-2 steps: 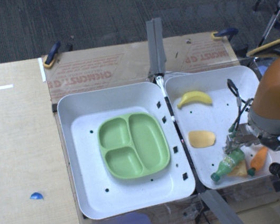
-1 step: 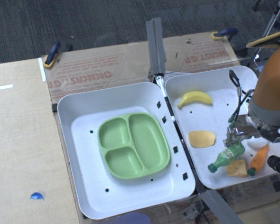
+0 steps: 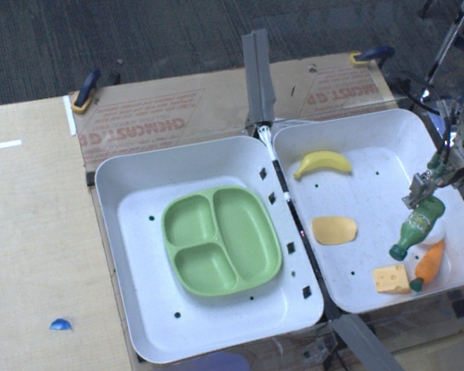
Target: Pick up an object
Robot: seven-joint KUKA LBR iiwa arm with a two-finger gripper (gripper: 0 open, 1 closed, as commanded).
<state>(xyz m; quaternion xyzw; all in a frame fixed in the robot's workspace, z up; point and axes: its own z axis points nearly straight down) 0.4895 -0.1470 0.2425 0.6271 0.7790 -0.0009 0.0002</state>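
Here we see the two-finger metal gripper (image 3: 419, 189) touching the green plastic bottle (image 3: 417, 228); its finger state we cannot tell.

right bin (image 3: 355, 127): open middle floor | crowded: green bottle (image 3: 418, 229), carrot (image 3: 430, 263), cheese (image 3: 392, 279) bunched at near right corner | left bin (image 3: 135, 242): green tray (image 3: 222, 240) fills centre

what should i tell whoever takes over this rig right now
Gripper: low over the right bin, at the green bottle; grip not confirmed.
Right bin: banana, yellow chip-like piece, cheese block, carrot beside the bottle.
Left bin: green divided plate.
Done: nothing visibly lifted.
Left: grasp and raise one object.
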